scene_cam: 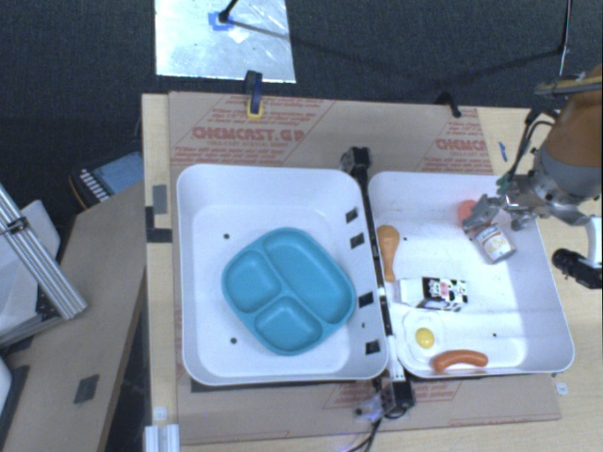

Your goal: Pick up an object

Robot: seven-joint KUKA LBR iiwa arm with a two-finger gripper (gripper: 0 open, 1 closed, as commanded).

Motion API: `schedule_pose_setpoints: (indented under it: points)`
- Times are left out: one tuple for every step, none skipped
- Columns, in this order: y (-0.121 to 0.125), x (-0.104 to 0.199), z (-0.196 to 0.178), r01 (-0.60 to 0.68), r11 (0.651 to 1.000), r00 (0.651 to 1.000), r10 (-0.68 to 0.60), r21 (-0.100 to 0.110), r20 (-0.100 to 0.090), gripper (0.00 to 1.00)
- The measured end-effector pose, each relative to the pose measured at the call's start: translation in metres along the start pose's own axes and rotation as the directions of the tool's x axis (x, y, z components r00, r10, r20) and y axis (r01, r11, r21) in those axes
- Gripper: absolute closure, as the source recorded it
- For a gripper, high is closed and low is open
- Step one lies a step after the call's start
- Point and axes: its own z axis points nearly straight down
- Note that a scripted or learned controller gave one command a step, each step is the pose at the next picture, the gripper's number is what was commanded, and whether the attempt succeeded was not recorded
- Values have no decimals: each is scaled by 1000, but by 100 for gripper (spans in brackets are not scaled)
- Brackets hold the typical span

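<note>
My gripper (499,222) hangs over the back part of the right bin (551,347), open, with nothing between its fingers. A small jar with a pale label (495,244) lies on the bin floor just in front of it. A red object (467,210) sits right beside the gripper on its left, partly hidden by it. Further left in the same bin lie a brown wooden spoon (387,245), a black-and-white cow-patterned carton (441,293), a toy fried egg (425,335) and an orange sausage (460,359).
The left bin (203,205) holds a blue divided plate (287,290). A black divider with clips (369,252) runs between the two bins. The arm's grey wrist and orange band (573,149) stand over the right bin's far right corner.
</note>
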Motion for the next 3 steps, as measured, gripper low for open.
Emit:
schedule_pose_setpoints:
  points:
    - [10, 5, 46, 0, 1000, 1000, 0, -9, 7, 0]
    - [12, 4, 30, 1, 1000, 1000, -1, -18, 9, 100]
    - [12, 6, -35, 1, 1000, 1000, -1, -11, 3, 100]
